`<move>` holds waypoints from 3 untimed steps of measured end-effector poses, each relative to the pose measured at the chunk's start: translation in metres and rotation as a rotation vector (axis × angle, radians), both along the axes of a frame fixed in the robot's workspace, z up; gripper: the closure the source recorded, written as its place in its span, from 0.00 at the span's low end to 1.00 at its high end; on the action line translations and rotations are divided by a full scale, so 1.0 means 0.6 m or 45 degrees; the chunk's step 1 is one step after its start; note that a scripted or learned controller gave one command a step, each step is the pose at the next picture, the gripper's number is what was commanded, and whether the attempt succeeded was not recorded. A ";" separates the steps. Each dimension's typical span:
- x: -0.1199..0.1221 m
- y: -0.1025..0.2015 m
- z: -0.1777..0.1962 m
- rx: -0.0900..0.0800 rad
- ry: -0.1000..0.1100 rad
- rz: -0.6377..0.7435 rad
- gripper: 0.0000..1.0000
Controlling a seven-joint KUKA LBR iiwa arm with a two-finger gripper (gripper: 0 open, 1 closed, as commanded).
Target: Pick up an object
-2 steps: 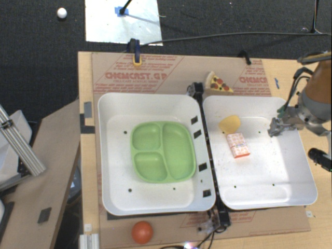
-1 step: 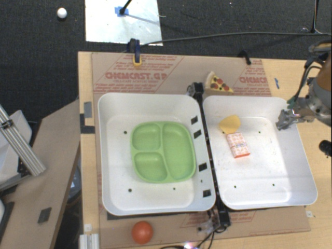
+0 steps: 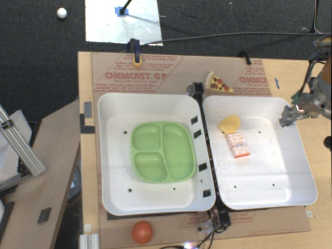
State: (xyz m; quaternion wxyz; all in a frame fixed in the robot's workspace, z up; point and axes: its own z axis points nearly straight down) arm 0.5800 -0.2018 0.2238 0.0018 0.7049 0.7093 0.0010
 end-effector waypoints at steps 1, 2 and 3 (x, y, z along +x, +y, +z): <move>0.004 0.092 0.018 0.003 0.001 0.005 1.00; -0.005 0.190 0.005 0.003 0.004 0.003 1.00; 0.003 0.295 0.004 0.003 0.002 0.005 1.00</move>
